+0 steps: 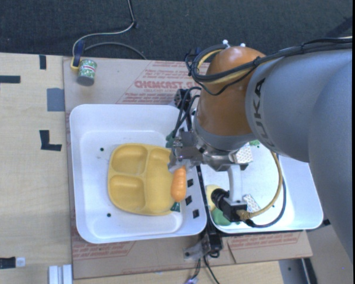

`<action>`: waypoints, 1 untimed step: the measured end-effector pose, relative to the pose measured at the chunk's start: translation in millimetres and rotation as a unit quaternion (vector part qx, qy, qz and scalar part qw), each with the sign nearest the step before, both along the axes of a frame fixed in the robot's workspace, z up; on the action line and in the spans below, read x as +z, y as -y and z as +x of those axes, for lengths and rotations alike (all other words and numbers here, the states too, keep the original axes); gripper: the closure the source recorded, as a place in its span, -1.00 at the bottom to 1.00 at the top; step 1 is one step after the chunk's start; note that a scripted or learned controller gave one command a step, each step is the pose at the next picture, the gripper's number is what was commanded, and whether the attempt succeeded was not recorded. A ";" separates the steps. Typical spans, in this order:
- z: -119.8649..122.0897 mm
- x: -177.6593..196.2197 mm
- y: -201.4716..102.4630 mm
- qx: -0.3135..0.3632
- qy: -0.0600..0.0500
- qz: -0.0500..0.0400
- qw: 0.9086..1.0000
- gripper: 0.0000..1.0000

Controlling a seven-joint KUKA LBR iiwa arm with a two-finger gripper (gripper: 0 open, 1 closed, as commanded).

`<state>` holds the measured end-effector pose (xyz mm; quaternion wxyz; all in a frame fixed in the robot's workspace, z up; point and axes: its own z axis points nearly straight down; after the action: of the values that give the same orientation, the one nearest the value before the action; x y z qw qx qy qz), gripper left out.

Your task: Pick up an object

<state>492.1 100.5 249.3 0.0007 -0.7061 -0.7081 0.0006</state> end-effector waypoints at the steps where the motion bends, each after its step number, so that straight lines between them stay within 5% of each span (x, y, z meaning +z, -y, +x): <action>1: 36.4 -24.0 -32.1 -0.001 0.000 -0.001 1.000 1.00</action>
<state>528.5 132.6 225.3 0.0005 -0.7066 -0.7076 0.0011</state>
